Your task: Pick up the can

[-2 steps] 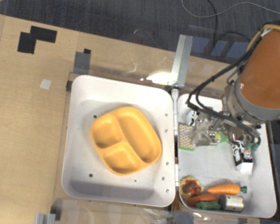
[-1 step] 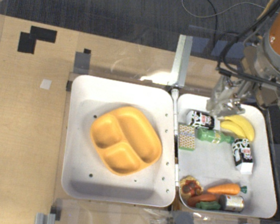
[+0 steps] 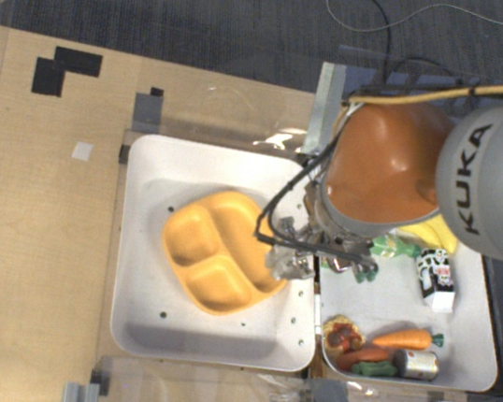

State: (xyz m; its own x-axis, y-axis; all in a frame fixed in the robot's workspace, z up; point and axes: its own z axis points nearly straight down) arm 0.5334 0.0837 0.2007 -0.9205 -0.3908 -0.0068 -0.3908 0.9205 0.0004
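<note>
One can (image 3: 416, 364) lies in the right bin's (image 3: 483, 322) corner; fingers' (image 3: 291, 264) spread unclear, well apart.

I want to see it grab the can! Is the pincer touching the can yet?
Apart. The camera view shows the pincer over the yellow tray's edge in the left bin, while the can lies in the right bin's near corner beside the carrot.

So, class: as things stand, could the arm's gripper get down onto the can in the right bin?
Probably yes. The can lies at the near edge of the right bin, uncovered from above. The carrot lies close beside it, which may crowd the fingers. The gripper sits over the divide between bins.
</note>
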